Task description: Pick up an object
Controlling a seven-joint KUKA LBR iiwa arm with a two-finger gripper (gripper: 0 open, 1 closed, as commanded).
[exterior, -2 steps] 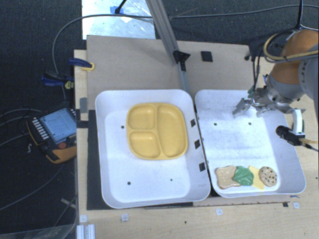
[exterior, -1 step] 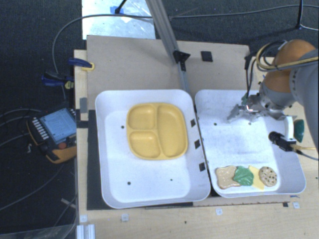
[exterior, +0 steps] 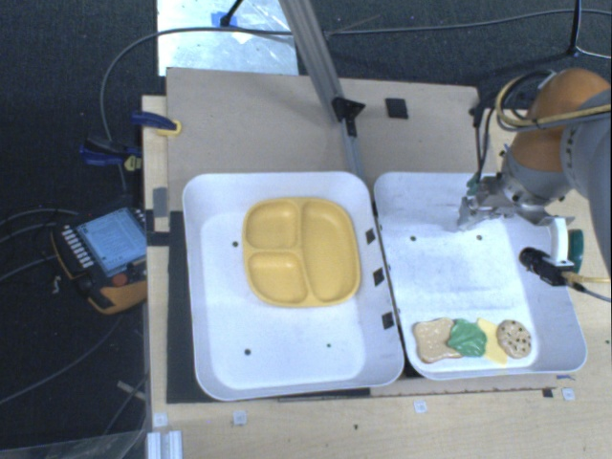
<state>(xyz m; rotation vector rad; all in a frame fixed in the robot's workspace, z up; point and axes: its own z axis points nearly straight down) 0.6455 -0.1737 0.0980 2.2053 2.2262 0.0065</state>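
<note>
gripper [exterior: 469, 216] low over right bin [exterior: 449, 275] (upper part), food toys [exterior: 472, 338] apart

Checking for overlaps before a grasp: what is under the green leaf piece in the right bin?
The green leaf overlaps the toast slice and a yellow piece. Their covered edges are hidden.

No text, label, brand, number or sign can be read on the bins [exterior: 287, 371], the tray [exterior: 301, 251], the food items [exterior: 473, 340], the arm [exterior: 559, 132] or the device [exterior: 105, 247] left of the bench
</note>
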